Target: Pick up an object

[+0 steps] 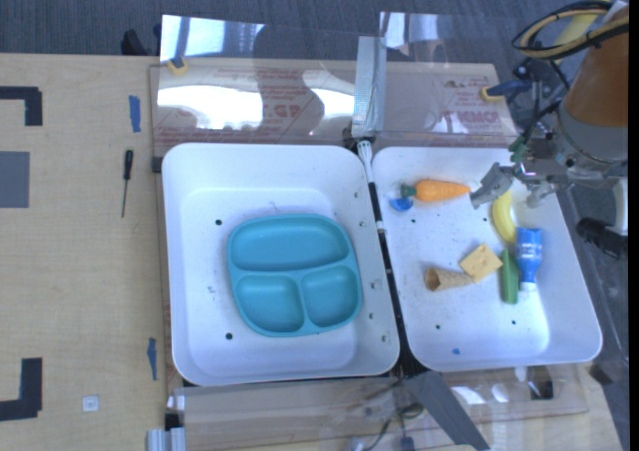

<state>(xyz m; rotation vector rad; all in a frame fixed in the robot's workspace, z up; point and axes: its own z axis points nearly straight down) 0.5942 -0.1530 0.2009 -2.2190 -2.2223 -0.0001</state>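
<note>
On the pale wooden surface (70,269), two white bins are sitting. Your hand (514,183) is hovering with fingers spread, gripping nothing, over the right bin (569,339); the banana (504,217) is lying just below it, long axis running toward you.

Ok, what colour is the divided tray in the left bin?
Teal blue: the divided tray, clearest in the camera view.
</note>
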